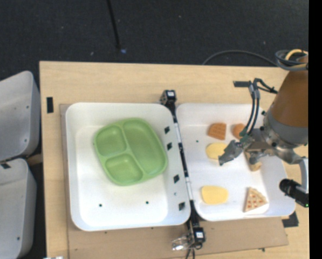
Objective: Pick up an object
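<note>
Pizza slice (254, 200) and yellow piece (214, 194) sit below the claw (241, 150) in right bin (193, 144). Claw spread, pinching nothing, beside a pale yellow piece (214, 150); waffle (217, 130) above. Left bin (74, 198) holds green tray (130, 151).

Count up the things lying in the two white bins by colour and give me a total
Green: 1, the divided plate in the left bin.
Yellow: 2, the pale piece and the oval piece, both in the right bin.
Orange: 2, the waffle-like piece and the small chunk.
Orange with red spots: 1, the pizza slice.
Tan: 1, a small bit beside the end effector.
Total: 7
</note>
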Tool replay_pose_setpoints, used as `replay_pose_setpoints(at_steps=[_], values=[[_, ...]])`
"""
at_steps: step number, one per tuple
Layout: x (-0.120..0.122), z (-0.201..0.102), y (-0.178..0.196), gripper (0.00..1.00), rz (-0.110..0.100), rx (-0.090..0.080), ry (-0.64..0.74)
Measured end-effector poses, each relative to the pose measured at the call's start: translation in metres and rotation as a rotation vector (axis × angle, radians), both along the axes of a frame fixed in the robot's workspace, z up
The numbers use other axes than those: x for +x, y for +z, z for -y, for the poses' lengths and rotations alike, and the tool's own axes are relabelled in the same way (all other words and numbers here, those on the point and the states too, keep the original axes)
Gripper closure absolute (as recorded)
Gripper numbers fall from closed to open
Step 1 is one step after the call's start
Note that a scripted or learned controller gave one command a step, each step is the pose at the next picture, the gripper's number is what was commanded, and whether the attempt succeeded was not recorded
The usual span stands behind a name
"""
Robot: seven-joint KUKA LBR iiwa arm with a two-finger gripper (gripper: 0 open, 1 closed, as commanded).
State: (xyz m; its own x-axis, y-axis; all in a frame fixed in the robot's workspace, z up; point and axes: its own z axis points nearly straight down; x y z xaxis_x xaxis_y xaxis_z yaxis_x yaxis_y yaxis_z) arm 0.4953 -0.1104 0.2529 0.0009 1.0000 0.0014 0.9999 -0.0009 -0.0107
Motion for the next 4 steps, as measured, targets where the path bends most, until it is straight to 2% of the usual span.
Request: replay_pose_setpoints(at_steps=[1,4], values=[[0.001,0.000,0.005,0.00,0.010,-0.001,0.003],[0.006,0.000,-0.126,0.00,0.006,-0.001,-0.001]])
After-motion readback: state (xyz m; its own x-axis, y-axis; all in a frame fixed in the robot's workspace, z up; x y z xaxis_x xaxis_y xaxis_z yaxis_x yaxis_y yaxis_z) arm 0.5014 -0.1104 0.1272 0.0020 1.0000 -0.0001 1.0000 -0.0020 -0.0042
